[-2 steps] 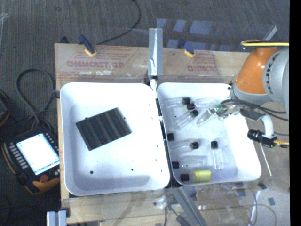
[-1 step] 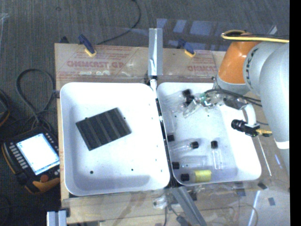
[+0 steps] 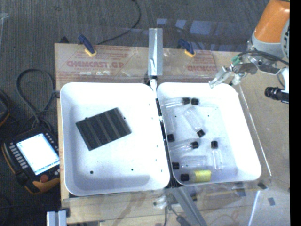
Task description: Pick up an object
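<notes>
tool [image 3: 221,79] hovers over the right bin's [image 3: 244,126] far rim, fingers slightly apart, holding nothing. clear vials [image 3: 193,119] lie below-left of the tool.

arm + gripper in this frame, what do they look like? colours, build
The arm shows a rounded orange band over a light grey, white-edged wrist section. The gripper is slim pale metal with thin fingers on a small greyish mount. A black knob sticks out beside the wrist.

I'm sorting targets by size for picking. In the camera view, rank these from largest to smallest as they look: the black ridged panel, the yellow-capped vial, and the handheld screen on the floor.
1. Black ridged panel, in the left bin.
2. Handheld screen, close to the panel in size; its different distance from the camera makes this unsure.
3. Yellow-capped vial, in the right bin, clearly smallest.
</notes>
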`<state>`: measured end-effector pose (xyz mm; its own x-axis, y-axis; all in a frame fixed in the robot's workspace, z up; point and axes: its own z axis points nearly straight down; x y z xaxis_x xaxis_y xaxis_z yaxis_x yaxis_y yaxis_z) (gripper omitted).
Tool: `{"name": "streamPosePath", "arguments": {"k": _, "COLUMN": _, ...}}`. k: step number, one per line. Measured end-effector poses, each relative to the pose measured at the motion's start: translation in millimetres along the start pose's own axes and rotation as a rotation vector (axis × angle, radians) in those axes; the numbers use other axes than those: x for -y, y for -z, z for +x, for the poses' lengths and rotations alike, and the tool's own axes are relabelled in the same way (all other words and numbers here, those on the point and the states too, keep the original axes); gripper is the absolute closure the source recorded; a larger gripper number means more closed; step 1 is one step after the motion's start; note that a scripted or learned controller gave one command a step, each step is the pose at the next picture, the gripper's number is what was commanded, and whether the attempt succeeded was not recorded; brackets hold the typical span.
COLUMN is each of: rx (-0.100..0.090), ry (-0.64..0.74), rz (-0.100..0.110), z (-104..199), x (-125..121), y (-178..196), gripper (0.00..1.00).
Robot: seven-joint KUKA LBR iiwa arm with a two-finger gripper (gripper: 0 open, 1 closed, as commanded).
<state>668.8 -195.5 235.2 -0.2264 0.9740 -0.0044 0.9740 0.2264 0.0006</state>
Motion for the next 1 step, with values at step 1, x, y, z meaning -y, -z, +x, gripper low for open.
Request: {"name": "streamPosePath", "arguments": {"k": 1, "rx": 0.000, "ry": 0.101, "rz": 0.000, "z": 22.4, "x": -4.9, "y": -140.5, "gripper": 0.00}}
